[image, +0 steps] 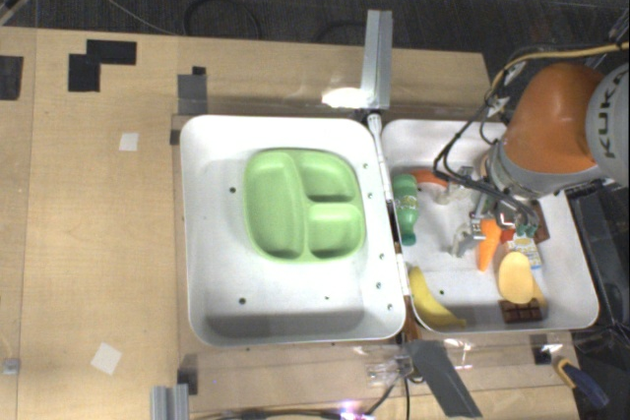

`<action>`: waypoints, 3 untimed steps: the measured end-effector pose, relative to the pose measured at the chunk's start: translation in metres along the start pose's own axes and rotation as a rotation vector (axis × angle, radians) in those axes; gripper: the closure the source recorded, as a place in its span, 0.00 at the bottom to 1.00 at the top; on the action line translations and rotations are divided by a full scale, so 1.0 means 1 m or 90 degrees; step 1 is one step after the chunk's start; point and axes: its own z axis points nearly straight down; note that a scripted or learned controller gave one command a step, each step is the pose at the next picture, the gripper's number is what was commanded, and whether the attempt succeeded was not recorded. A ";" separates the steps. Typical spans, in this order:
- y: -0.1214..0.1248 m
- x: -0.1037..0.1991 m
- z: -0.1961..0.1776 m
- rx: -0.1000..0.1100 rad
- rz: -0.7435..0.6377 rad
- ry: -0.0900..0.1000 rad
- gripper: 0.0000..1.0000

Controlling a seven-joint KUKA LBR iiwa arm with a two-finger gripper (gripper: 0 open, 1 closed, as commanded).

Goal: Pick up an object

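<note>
Tool [479, 229] is low in the right bin [581, 310], jaw state can't tell. Orange carrot-like piece [486, 251] just beside it. Banana [429, 302] at bin's near-left corner, green bottle [405, 208] along left wall. Green tray [301, 203] in left bin [212, 310].

Green divided plate [301, 204] — left bin [212, 310]

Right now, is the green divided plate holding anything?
Empty: the green divided plastic plate in the left white bin shows bare compartments.
</note>
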 end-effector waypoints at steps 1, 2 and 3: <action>-0.017 0.023 -0.001 0.000 0.004 0.000 0.00; -0.016 0.018 -0.015 0.002 0.000 -0.011 1.00; -0.016 0.018 -0.015 0.001 0.000 -0.011 0.00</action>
